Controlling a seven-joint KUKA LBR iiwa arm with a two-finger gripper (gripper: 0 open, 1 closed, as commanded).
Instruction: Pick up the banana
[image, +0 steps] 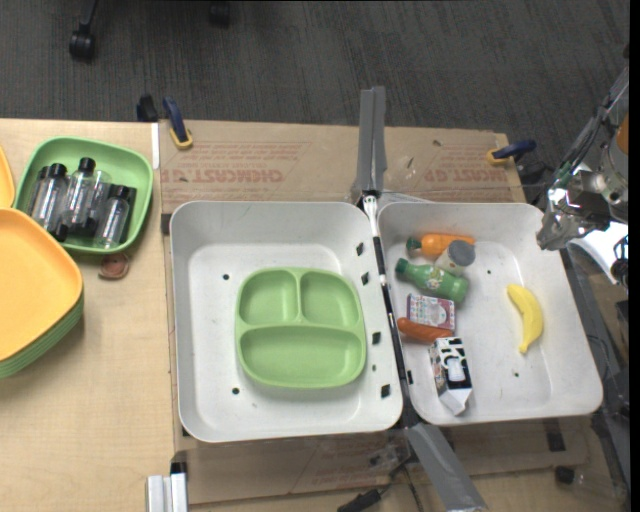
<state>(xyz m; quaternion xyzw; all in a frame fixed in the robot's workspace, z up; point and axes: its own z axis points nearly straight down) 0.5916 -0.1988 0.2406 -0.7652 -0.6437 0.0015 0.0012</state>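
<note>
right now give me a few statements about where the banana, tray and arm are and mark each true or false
1. The banana lies in the right bin. True.
2. The green divided tray sits in the right bin. False: it sits in the left bin.
3. The gripper holds the banana. False: it is at the right bin's upper right edge, apart from the banana.
4. The banana lies apart from the cluster holding the green bottle. True.
5. The small carton stands in the left bin. False: it lies in the right bin.
</note>
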